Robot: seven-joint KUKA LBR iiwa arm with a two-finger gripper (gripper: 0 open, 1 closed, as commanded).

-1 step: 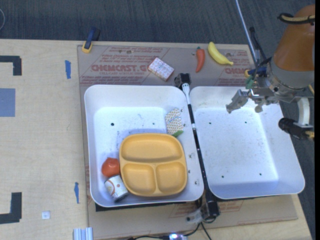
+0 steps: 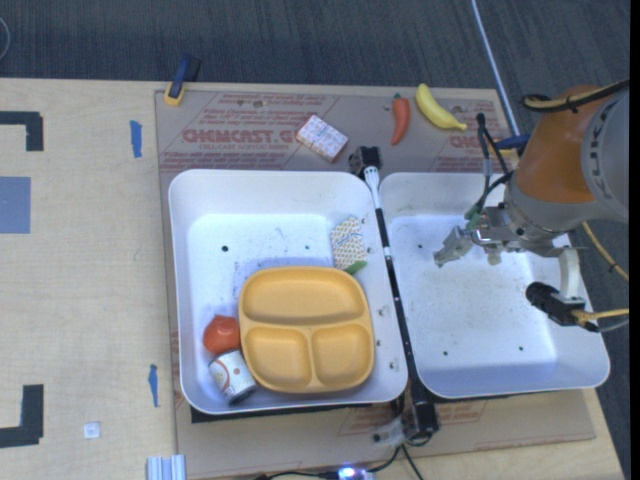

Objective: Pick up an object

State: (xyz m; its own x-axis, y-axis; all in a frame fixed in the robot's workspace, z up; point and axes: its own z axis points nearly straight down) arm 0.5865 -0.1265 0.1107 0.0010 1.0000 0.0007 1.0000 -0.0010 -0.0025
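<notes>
Yellow three-compartment plate (image 2: 305,328), glossy plastic perhaps; claw (image 2: 468,245) apart, grip state unclear.

You had one fixed camera above the bench (image 2: 80,268), looking down at a slant from fairly far. It took in both bins (image 2: 190,208) side by side, and the arm (image 2: 570,158) entered from its right.

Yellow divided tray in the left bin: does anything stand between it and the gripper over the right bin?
Yes. The gripper hangs over the right bin, while the yellow divided tray lies in the left bin. The two bins' adjoining rims and the black strip along them run between.
</notes>
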